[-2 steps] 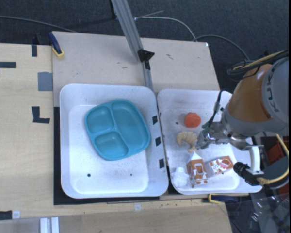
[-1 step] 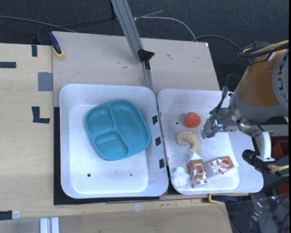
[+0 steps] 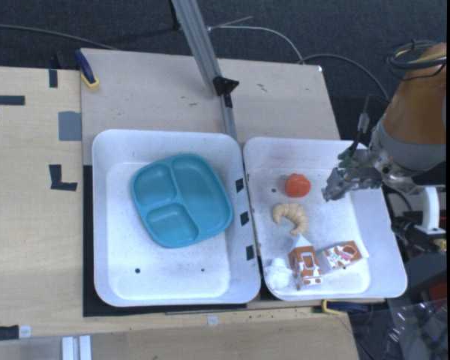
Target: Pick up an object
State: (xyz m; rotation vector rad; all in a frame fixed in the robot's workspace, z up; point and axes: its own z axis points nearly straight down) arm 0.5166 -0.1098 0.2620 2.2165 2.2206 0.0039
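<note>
Two white bins sit side by side on the bench. The left bin (image 3: 109, 223) holds a blue divided plate (image 3: 181, 199) with three compartments, lying flat, nearer the bin's far right corner than its near edge.

The right bin (image 3: 382, 268) holds four things. A red tomato-like ball (image 3: 298, 185) sits toward the far middle of the bin floor. A tan croissant (image 3: 290, 216) lies just in front of the ball, close to it but apart, curved. At the near edge lie an orange-and-white carton (image 3: 304, 266) and a second, similar red-and-white carton (image 3: 340, 256), touching or nearly so; the first also leans by a small white lump (image 3: 278, 275) in the bin's near left corner, too blurred to name.

The gripper (image 3: 336, 187) hangs over the far right part of the right bin, to the right of the red ball and apart from it. It is dark and seen at a slant; how far apart its tips stand cannot be told, and nothing is visible in its grasp. The grey arm (image 3: 412, 137) with its orange band comes in over the bin's right edge.

A metal pole (image 3: 202, 40) slants across the far side of the bench toward the seam between the bins. A blue-and-yellow clamp (image 3: 86, 68) sits at the board's far left corner.
</note>
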